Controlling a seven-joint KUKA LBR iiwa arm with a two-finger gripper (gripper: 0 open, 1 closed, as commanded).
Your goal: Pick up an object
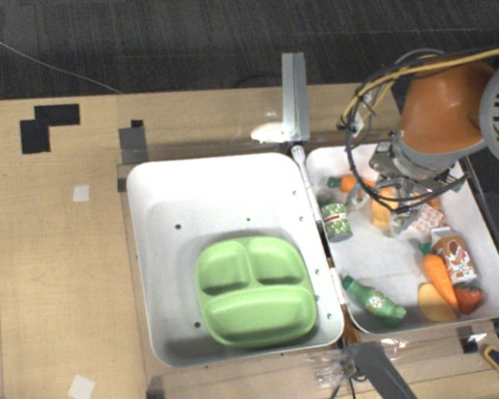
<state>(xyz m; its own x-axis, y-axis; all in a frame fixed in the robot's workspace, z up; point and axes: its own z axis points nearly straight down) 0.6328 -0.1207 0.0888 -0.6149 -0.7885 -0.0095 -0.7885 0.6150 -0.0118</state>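
We see a smooth green divided tray (255, 289) in the left white bin (153, 213). The claw (399, 214) hangs over small cluttered toy foods; we cannot tell its state.

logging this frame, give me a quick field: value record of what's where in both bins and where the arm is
left bin: green divided tray
right bin: green bottle, carrot, small can, small carton, other small items
arm: over right bin's far half
gripper: low among items, grasp unclear
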